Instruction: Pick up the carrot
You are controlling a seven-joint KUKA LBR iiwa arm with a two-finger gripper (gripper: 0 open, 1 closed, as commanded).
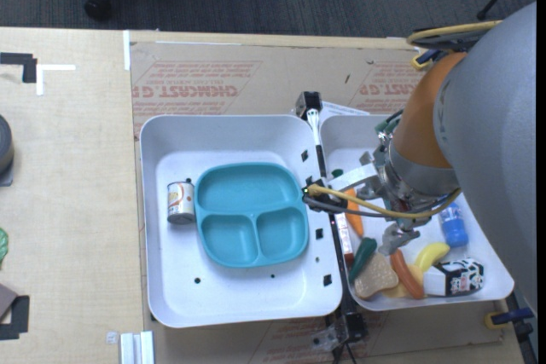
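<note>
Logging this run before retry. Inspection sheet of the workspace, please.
Surface: two white bins side by side on cardboard over a bench.
Job's things: carrot in right bin, partly under the arm.
Clutter: teal tray and small can in left bin; bread slice, banana, milk carton, blue bottle in right bin.
Hand: hand low over right bin; finger state unclear.
Cables: yellow cable at wrist.
Surroundings: chair casters on carpet.

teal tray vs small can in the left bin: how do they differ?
Colour: the teal tray is a single teal; the small can is silver with a printed label.
Size: the tray is much the larger and takes up the middle of the left bin; the can is small.
Pose: the tray lies flat, its three compartments facing up; the can lies on its side by the tray's left edge.
Shared: both sit in the left bin.
</note>
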